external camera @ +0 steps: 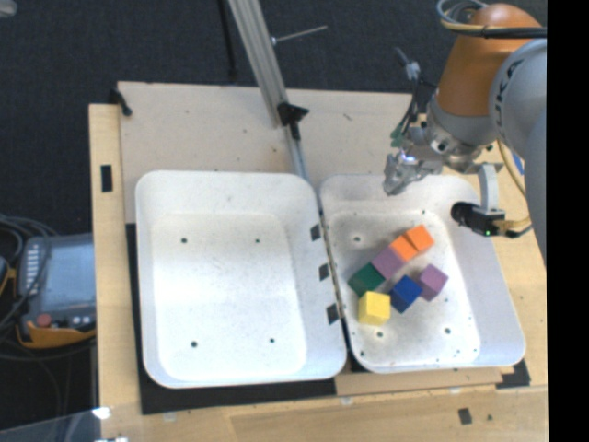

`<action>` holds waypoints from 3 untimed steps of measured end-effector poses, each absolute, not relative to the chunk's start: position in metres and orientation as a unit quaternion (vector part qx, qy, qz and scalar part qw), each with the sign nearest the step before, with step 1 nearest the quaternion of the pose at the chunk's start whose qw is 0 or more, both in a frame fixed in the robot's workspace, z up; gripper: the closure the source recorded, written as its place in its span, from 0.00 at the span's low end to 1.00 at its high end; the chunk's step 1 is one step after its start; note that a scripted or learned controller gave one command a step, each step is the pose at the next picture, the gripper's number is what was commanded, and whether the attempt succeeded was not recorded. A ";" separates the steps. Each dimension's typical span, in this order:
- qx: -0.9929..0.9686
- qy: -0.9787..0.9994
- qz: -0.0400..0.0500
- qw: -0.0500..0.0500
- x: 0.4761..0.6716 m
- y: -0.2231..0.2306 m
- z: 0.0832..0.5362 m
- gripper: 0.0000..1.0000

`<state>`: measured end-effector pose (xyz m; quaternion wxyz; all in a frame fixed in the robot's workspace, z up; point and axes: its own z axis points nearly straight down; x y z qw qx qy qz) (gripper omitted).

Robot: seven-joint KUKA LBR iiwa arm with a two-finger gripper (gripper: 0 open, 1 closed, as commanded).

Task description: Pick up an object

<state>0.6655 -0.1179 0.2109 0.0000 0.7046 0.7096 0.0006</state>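
Observation:
Several small blocks lie clustered in the right bin (488, 320): an orange one (412, 242), a purple one (387, 261), a green one (365, 278), a yellow one (374, 308), a blue one (406, 292) and a second purple one (432, 281). My gripper (398, 175) hangs above the bin's far rim, up and to the left of the orange block, well apart from the cluster. Nothing shows between its fingertips.
The left white bin (166, 238) sits beside the right one, sharing a middle edge. A slanted aluminium rail (262, 53) rises behind the bins. A grey control pendant (55, 284) lies off the bench at the left.

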 end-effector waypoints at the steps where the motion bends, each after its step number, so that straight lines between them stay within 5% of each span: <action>1: 0.704 0.710 0.000 -0.001 0.664 -0.063 0.205 1.00; 3: 0.705 0.710 0.000 -0.001 0.657 0.031 0.210 1.00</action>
